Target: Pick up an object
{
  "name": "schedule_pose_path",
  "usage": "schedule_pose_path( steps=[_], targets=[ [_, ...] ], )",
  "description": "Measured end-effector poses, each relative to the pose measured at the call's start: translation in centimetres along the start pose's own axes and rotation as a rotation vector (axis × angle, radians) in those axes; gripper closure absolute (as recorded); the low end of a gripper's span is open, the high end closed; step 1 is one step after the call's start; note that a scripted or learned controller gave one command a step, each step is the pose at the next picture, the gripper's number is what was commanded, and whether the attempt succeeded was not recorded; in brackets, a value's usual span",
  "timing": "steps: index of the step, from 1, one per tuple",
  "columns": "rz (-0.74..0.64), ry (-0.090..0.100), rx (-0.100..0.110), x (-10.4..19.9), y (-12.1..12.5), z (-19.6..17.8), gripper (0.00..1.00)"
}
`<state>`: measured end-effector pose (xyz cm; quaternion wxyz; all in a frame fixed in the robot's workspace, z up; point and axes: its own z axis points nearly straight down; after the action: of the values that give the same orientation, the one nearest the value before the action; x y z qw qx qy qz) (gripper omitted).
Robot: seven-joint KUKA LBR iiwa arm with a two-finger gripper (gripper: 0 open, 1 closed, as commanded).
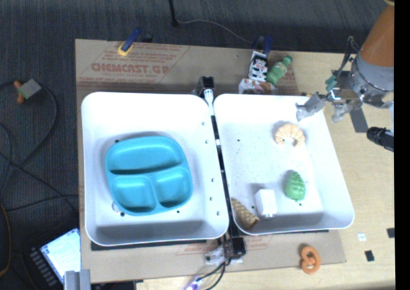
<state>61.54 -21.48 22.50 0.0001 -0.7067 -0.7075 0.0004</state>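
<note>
The right bin [333, 173] holds a tan croissant-shaped piece [289, 134], a green ridged object [295, 186], a small white block [265, 202] and a brown waffle-textured piece [244, 213] at its front left corner. My gripper [333, 111] hangs over the bin's far right rim, up and to the right of the croissant piece. Its fingers [310, 106] are spread open with nothing between them.
A blue divided tray [148, 173] lies in the left bin [96, 128]. Outside the bins, a green bottle [277, 71] and a printed packet [255, 76] sit at the back. An orange ring-shaped piece [310, 258] lies on the bench in front.
</note>
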Motion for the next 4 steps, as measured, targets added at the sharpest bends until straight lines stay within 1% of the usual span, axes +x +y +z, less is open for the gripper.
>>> schedule_pose_path(
  steps=[1, 2, 3, 4],
  targets=[
    [-0.003, 0.011, 0.005, -0.3, -1.8, 11.2, 0.00],
    [0.001, 0.001, 0.002, 2.6, -9.7, 11.6, 0.00],
    [0.001, 0.000, 0.001, 2.5, -9.7, 10.7, 1.00],
    [0.001, 0.000, 0.001, 2.5, -9.7, 10.7, 0.00]
  ],
)
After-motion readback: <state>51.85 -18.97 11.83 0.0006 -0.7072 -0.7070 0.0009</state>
